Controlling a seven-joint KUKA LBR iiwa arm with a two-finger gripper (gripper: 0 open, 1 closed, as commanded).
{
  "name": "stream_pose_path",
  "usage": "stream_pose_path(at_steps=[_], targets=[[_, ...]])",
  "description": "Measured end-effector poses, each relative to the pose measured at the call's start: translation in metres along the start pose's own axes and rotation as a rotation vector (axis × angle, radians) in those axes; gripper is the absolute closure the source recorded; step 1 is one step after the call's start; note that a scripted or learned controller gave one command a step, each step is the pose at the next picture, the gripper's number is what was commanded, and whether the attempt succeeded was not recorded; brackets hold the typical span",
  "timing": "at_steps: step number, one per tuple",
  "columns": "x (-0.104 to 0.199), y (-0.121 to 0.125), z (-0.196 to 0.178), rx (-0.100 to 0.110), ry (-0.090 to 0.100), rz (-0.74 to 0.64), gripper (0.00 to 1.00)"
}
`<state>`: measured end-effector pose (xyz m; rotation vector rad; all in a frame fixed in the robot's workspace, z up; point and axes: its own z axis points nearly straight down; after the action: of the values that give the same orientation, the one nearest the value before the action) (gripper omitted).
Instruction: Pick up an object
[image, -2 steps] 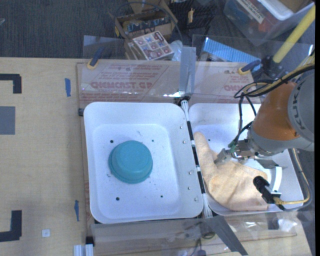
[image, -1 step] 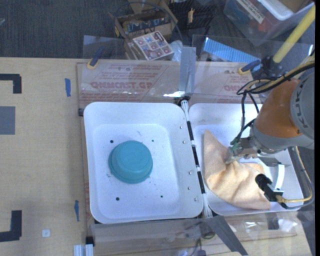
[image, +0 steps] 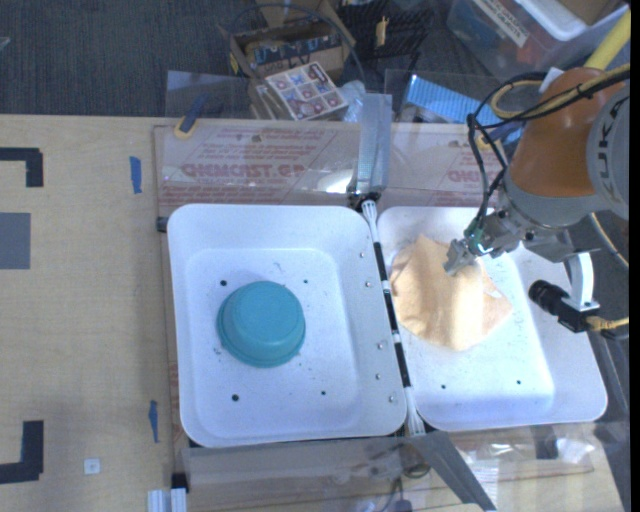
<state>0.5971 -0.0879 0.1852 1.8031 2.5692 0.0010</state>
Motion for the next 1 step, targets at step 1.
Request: stream_pose_path(at_steps=[1], targets=[[0.0,0.0,-0.0001,0.0,0.0,0.0,0.0]])
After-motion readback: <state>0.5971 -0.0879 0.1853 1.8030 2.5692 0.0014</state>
